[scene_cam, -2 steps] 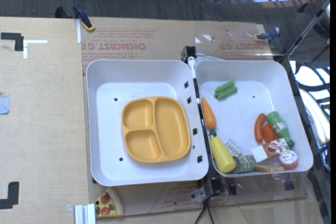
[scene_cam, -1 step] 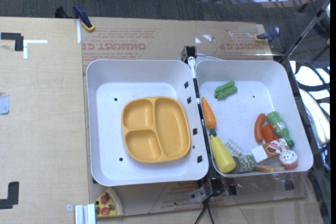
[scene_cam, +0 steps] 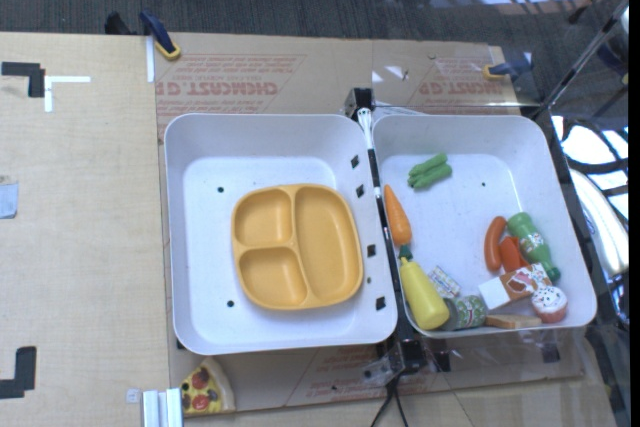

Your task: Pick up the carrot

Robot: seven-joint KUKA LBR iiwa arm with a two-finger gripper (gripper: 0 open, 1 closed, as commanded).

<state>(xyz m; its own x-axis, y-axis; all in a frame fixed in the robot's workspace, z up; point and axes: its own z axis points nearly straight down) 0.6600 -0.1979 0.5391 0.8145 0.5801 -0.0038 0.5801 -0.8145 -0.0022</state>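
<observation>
Because the carrot point(scene_cam: 397, 217) lies right along the left wall of the right bin point(scene_cam: 535, 137), there is almost no room on that side of it: the wall and the black clips of the seam between the two bins stand just beside it. Its orange tip points to the far wall and its green end points to the near wall. At the green end there is a yellow bottle point(scene_cam: 421, 296), very near or touching; I cannot tell which.

On the other long side of the carrot the bin floor is bare and white, and this open area goes across the middle of the bin. A green pea pod point(scene_cam: 429, 171) rests beyond the orange tip, apart from it. A red sausage point(scene_cam: 494, 243) and a green bottle point(scene_cam: 530, 243) are well apart from the carrot, and more toy food is crowded in the near right corner.

In the left bin point(scene_cam: 185, 215) there is a yellow divided plate point(scene_cam: 297, 246) in the middle, with free floor all around it. A toy pizza slice point(scene_cam: 203, 389) lies on the bench outside, at the near edge.
</observation>
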